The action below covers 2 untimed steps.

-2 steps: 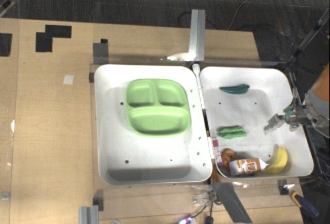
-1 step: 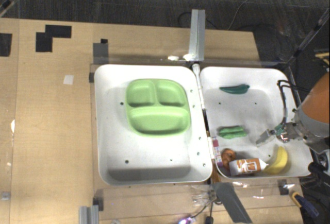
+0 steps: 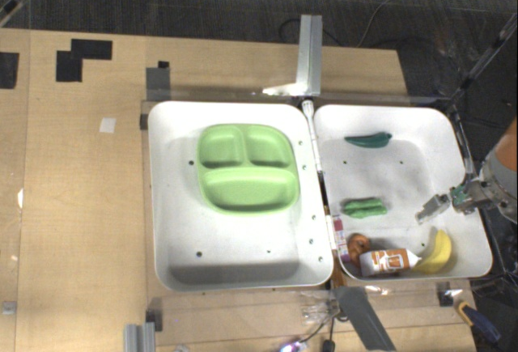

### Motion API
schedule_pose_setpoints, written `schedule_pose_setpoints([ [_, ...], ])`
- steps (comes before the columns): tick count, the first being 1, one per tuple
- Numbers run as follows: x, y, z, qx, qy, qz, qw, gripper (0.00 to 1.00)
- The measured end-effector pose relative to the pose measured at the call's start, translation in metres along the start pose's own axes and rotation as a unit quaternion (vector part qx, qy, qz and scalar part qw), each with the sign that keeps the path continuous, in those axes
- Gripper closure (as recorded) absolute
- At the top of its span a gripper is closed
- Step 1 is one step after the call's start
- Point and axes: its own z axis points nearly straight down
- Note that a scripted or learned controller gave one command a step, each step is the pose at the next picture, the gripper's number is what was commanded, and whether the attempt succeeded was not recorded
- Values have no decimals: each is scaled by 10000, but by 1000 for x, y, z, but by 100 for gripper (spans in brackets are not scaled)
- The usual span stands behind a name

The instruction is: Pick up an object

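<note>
The hand (image 3: 441, 207), whether apart or together I cannot tell, hovered over the right bin (image 3: 405, 120), just above the banana (image 3: 438, 252); likely approaching, it next needed to descend.

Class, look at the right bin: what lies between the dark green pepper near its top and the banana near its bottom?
In the camera view, bare white bin floor separates the dark green pepper from the banana, with the gripper just above the banana.

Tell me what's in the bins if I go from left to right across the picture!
Light green plastic divided plate → small brown round item → white and orange carton → yellow banana → metal two-finger gripper.
</note>
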Motion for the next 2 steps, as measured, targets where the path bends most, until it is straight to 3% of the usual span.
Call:
schedule_pose_setpoints([
  [2,0,0,0,4,3,1,10000,0],
])
